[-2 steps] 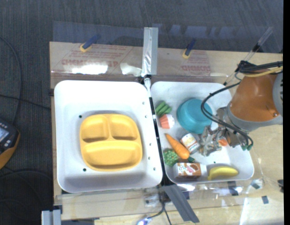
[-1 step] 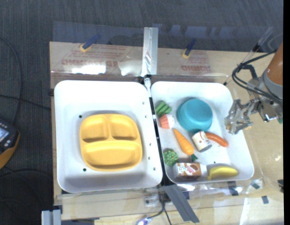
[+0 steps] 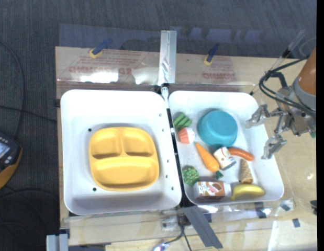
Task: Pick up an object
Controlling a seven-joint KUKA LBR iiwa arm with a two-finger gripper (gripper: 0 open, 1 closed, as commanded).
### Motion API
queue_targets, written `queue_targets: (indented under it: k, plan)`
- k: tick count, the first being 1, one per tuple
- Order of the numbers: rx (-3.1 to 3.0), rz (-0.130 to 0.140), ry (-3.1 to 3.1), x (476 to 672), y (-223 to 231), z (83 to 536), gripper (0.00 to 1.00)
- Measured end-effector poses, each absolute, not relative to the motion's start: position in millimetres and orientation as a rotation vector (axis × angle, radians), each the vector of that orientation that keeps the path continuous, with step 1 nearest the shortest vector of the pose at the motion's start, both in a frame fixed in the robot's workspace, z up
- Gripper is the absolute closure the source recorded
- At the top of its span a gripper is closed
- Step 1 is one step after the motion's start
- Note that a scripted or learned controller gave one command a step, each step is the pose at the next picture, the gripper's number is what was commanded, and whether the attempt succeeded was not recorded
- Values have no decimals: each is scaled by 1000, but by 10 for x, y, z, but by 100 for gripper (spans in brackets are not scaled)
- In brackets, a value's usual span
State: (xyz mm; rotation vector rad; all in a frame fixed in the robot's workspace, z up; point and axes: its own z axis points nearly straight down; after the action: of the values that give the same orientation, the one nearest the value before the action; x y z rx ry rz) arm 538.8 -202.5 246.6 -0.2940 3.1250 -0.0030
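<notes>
- Gripper (image 3: 265, 135) is hovering over the right rim of the right-hand shallow white bin (image 3: 256, 102), its 2 metal fingers spreading wide with nothing between them.
- Grey arm with the orange band (image 3: 308, 77) is reaching in from the right edge, cables looping beside it.
- Right-hand bin is holding several toy foods: a teal round plastic bowl (image 3: 218, 128) is sitting upside down near the middle, with a green leafy vegetable piece (image 3: 181, 121) and a red-and-white strawberry-like piece (image 3: 186, 135) lying to its left.
- Orange plastic carrot (image 3: 207, 157) is lying at a slant below the bowl, touching a small white cup-shaped container (image 3: 224, 157); an orange-red sausage (image 3: 240, 153) is resting just beside that container.
- Green broccoli floret (image 3: 190, 175), a brown-and-red carton (image 3: 211, 190), a yellow banana (image 3: 247, 191) and a brown bread-like wedge (image 3: 246, 171) are lying along the bin's near side.
- Left-hand white bin (image 3: 73, 140) is carrying a yellow 3-compartment plastic tray (image 3: 123, 157).
- Desk (image 3: 67, 61) is bearing both bins side by side.
</notes>
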Motion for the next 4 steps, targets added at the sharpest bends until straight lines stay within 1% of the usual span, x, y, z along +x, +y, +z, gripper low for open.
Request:
queue_targets:
  k: [1,2,3,4]
  plan:
    - [-204,-2,3126,5678,-1658,1415,0]
    - [-271,-21,3088,5730,-1459,1259,0]
    - [-274,-29,3064,5909,-1341,1215,0]
    - [-197,-37,3060,5970,-1112,1193,0]
